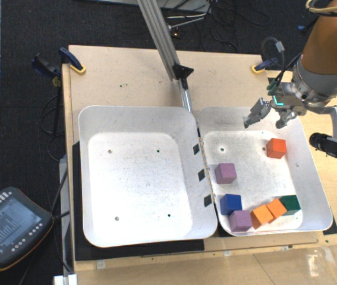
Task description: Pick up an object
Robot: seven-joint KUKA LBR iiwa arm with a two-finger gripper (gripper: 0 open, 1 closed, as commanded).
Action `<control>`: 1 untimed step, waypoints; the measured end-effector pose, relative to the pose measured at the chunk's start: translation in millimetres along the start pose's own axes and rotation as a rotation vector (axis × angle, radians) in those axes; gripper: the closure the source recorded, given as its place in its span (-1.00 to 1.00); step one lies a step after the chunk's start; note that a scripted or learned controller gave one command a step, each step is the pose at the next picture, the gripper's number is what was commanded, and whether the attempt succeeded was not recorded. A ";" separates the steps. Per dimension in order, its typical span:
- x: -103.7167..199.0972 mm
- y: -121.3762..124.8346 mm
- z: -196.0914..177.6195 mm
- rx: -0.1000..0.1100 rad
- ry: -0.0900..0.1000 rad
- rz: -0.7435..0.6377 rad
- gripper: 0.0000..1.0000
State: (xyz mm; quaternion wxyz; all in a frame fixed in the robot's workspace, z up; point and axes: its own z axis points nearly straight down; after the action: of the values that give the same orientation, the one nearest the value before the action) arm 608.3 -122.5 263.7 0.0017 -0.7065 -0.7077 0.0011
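No text, label, brand, number or sign can be read anywhere. The handheld control pendant at the lower left has a lit screen with rows of lines on it, but they are too small and blurred to make out. The coloured blocks, the two white bins and the desk carry no legible markings.

A tan surface carried blue clamps at its eleven and one o'clock corners, a metal pole crossed at twelve, and a pendant lay at eight.
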 end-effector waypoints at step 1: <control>-0.1 0.7 -2.4 -0.004 -0.001 0.000 -1.00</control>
State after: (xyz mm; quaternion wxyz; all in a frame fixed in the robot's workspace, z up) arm 609.0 -122.7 266.1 -0.0001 -0.7065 -0.7077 0.0001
